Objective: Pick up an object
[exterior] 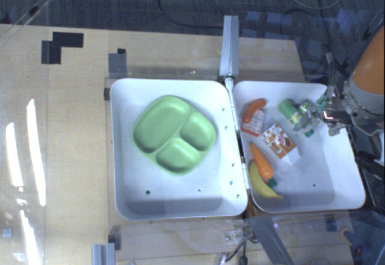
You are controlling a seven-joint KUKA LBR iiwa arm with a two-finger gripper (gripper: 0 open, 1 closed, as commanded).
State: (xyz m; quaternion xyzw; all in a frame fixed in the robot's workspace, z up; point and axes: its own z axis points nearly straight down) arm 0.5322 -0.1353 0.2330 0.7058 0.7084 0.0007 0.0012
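My pincer (308, 118) hangs in the right bin (337, 194) beside a green bottle (287, 109); its spread I cannot tell. The juice carton's (280, 141) print is unreadable.

I'm seeing the arm (368, 86) running off the right edge, so most of it is being cut away. The gripper (311, 117) is blurring into the green object (289, 110) beside it; I'm not making out contact. The banana (263, 182) is hiding the carrot's (261, 162) lower tip. The carton's (280, 140) print is reading too small.
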